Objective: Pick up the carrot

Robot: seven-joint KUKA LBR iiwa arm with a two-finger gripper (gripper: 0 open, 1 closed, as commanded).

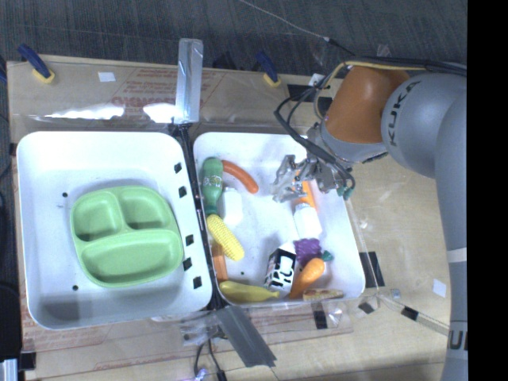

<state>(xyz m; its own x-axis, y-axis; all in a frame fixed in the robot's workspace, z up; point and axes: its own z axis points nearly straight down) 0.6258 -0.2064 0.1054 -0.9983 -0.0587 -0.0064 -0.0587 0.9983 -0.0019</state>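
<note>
The carrot (311, 272) is a short orange piece with a green top. It lies near the front right corner of the right bin (262, 145), against a purple toy (309, 249). My gripper (290, 181) hangs over the bin's right middle, well behind the carrot and apart from it. It is just left of a white bottle with an orange cap (306, 213). Its two metal fingers (281, 173) stand open with nothing between them.
The right bin also holds a green vegetable (211, 182), an orange-red sausage-shaped piece (240, 175), a corn cob (225, 236), a banana (248, 292) and a black-and-white carton (279, 270). A green divided plate (125, 232) sits in the left bin (48, 153).
</note>
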